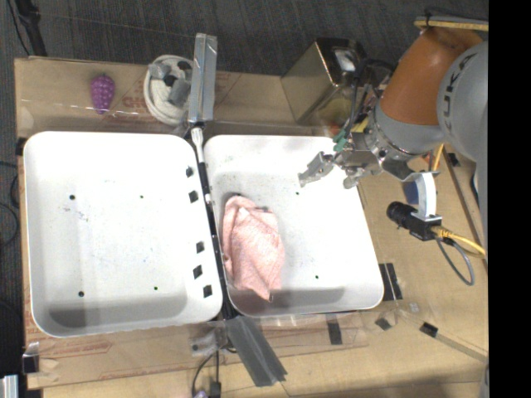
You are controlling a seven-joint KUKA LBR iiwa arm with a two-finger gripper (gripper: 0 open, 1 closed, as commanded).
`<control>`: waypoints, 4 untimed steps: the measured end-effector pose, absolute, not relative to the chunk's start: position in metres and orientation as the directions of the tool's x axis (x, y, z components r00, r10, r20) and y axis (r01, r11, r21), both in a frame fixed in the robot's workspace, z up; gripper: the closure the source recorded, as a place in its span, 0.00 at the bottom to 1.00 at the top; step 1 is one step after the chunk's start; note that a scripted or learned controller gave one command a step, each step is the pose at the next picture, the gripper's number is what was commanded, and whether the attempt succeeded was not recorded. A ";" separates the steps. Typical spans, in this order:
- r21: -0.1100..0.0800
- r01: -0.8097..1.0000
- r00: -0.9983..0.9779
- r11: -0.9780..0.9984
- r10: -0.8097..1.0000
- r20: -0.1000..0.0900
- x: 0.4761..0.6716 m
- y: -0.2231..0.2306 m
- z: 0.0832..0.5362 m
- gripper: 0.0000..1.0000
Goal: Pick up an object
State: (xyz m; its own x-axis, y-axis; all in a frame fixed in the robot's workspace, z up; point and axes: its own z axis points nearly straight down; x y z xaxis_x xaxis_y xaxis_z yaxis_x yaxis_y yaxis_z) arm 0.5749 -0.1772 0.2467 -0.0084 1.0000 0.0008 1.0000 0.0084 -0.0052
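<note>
We saw the jaws (314, 170) spread, holding nothing, above the right white bin's (348, 255) far edge; the crumpled pink cloth (251, 247) lay against its left wall, ungrasped.

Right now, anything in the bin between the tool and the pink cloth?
Nothing visible. The tool sits over the upper right part of the right bin; the pink cloth lies crumpled against that bin's left wall. Between them is bare white bin floor.

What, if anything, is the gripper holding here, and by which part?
Nothing. The gripper hangs over the right bin, nothing between its fingers, apart from the pink cloth lying against that bin's left wall.
</note>
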 end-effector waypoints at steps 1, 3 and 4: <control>-0.006 1.000 0.003 -0.003 1.000 0.000 0.556 -0.192 0.238 0.00; -0.001 0.998 0.060 -0.060 0.998 0.000 0.581 -0.128 0.229 0.00; -0.004 0.999 0.033 -0.033 0.999 0.000 0.569 -0.102 0.091 0.00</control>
State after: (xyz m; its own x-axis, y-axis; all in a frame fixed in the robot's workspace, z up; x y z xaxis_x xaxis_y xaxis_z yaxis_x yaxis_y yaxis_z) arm 0.5686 -0.1021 0.0910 0.0327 0.9995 0.0003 0.9995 -0.0327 -0.0045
